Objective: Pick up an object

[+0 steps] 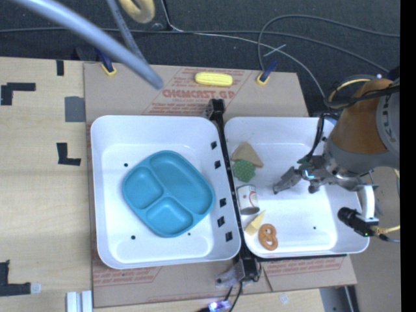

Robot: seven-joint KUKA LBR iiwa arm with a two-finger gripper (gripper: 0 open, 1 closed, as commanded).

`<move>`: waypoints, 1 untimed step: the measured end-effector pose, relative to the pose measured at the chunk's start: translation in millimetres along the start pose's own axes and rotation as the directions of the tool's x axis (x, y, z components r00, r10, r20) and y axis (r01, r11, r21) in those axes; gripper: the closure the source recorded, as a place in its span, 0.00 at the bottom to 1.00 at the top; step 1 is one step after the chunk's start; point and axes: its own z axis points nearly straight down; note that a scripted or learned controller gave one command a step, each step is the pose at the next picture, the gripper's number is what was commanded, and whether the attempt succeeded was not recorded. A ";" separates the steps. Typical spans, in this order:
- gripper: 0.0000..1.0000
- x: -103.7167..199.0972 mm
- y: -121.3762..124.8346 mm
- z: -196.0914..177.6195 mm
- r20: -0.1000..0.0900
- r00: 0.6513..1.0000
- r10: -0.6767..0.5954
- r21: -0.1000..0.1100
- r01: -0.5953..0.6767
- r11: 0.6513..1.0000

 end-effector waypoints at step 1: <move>0.00 0.6 -0.3 52.8 0.001 1.000 -0.002 -0.002 0.002 1.000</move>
